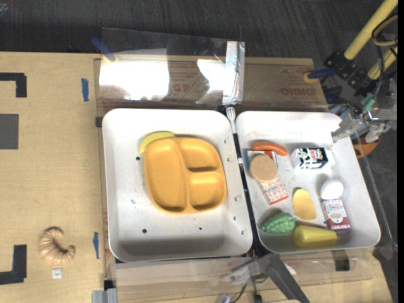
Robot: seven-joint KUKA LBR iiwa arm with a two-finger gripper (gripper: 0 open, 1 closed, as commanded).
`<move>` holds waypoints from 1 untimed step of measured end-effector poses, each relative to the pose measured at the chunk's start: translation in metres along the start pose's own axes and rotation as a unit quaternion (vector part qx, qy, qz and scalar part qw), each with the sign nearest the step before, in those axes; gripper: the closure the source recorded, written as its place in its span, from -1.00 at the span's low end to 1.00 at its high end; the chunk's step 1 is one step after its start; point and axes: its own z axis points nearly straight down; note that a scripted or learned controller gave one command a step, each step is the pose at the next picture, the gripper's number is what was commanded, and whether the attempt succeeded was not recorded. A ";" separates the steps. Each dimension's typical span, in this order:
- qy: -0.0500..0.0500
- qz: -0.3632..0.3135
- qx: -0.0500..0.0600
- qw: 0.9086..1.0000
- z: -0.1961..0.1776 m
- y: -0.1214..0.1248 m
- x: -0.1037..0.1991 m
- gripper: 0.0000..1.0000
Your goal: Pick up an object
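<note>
**While the Gripper Is Hanging at the Far Corner, the Objects Are Lying in the Bins**

As the camera view is looking down on the bench, the gripper is hanging over the far right corner of the right bin, with the grey arm reaching in from the right. Whether it is wide or narrow, I cannot tell, as that part is showing too small and cluttered. Nothing is showing in its grasp.

The things to pick are lying in the right bin, all apart from the gripper. An orange sausage is lying along the far wall, with a round tan disc just in front of it and a small printed packet touching the disc's near side. A black-and-white carton is sitting nearest the gripper. A white round piece is resting just above a dark red carton, while a yellow oval is lying beside them. Along the near wall, a green bumpy piece and a yellow block are lying side by side.

In the left bin, an orange divided tray is lying in the middle, partly covering a yellow piece at its far left.

On the bench, a tan croissant-shaped piece is lying well left of both bins.
</note>
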 end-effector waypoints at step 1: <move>0.006 0.029 -0.004 1.000 0.147 -0.018 0.003 -1.00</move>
